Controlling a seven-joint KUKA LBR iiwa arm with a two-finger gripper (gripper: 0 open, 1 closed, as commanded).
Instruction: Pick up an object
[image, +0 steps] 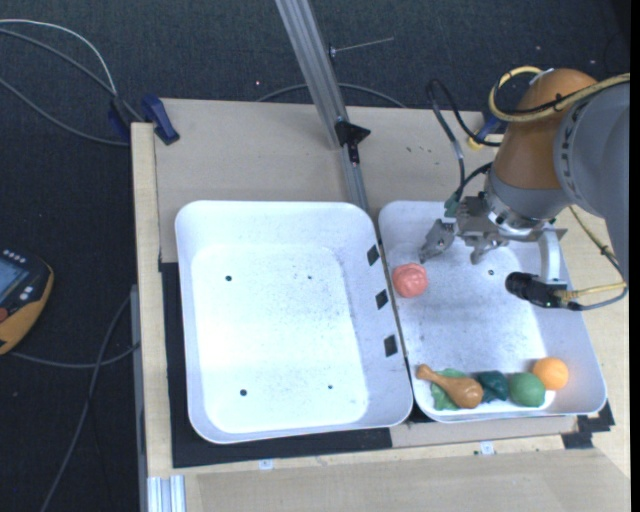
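Observation:
In the right bin (470, 320) a pink ball (409, 280) lies near the left wall. Along the bin's front edge sit a brown drumstick-shaped toy (452, 387), a dark teal object (492, 384), a green ball (527, 389) and an orange ball (550, 373). My gripper (461, 246) hangs over the back part of the right bin, up and to the right of the pink ball, fingers spread apart with nothing between them.
The left bin (275, 320) sits beside the right one, with black clips along the shared edge. A metal pole (320, 70) slants in from the top. Cables and a handheld device (20, 295) lie off the bench at the left.

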